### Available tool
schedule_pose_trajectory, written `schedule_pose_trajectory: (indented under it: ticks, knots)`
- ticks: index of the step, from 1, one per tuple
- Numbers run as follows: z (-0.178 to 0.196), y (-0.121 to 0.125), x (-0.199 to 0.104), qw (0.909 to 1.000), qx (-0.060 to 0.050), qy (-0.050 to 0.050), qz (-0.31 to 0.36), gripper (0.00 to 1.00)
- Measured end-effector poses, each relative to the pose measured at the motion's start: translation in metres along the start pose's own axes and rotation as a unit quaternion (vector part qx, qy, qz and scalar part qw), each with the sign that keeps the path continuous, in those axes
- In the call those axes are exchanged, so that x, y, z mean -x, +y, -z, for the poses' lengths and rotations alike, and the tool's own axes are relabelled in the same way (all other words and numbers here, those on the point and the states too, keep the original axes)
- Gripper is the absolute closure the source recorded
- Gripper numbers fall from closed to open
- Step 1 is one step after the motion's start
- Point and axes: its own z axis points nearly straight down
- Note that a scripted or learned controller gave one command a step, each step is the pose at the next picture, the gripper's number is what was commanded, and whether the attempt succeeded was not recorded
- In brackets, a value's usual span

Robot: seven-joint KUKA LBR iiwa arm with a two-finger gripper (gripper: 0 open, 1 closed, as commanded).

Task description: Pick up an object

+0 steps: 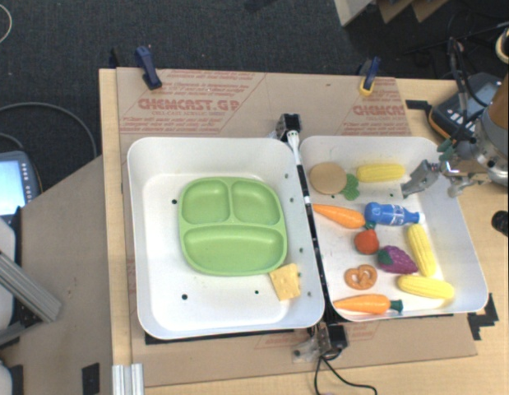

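Now the grey two-finger gripper point(435, 177) hovers at the right white bin's point(476, 262) upper right, fingers seemingly spread, gripping nothing; the blue plastic bottle point(391, 215) lies just below-left.

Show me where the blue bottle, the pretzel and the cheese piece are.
blue bottle point(389, 215), camera view, middle of its body.
pretzel point(361, 277), camera view, on its right loop.
cheese piece point(285, 282), camera view, centre of its top face.

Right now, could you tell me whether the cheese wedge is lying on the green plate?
No, the cheese wedge lies on the left bin's white floor, just off the green plate's lower right corner.
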Motion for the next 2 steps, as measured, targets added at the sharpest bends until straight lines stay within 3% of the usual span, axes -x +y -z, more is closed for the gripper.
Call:
schedule_pose_trajectory:
  ticks: [1, 2]
  knots:
    - [-0.145, 0.018, -0.016, 1.0, -0.002, 0.001, 0.001, 0.0]
    - [-0.128, 0.019, -0.014, 1.0, 0.002, -0.001, 0.0, 1.0]
